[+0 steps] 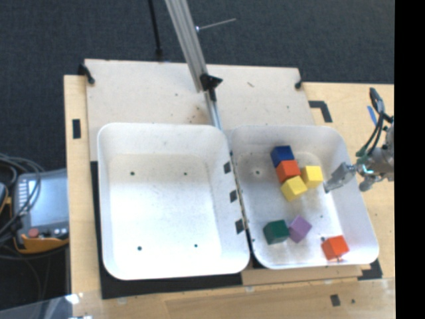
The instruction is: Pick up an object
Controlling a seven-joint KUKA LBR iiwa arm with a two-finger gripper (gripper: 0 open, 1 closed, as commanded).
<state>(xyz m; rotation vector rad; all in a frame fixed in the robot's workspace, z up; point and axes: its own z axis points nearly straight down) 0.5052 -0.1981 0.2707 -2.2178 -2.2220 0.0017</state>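
Note:
The right bin (255, 145) holds several small cubes. A blue cube (282, 155), an orange-red cube (287, 170) and two yellow cubes (313, 175) (293, 187) cluster near its middle. Nearer the front lie a green cube (275, 231), a purple cube (300, 228) and an orange cube (335, 247). My gripper (350, 179) hangs over the bin's right rim, just right of the upper yellow cube. Its fingers are spread open with nothing between them.
The left bin (166, 198) sits beside the right one, their rims touching at the middle. A slanted metal rail (189, 38) rises behind the bins. A grey device with cables (36, 208) stands off the bench's left edge.

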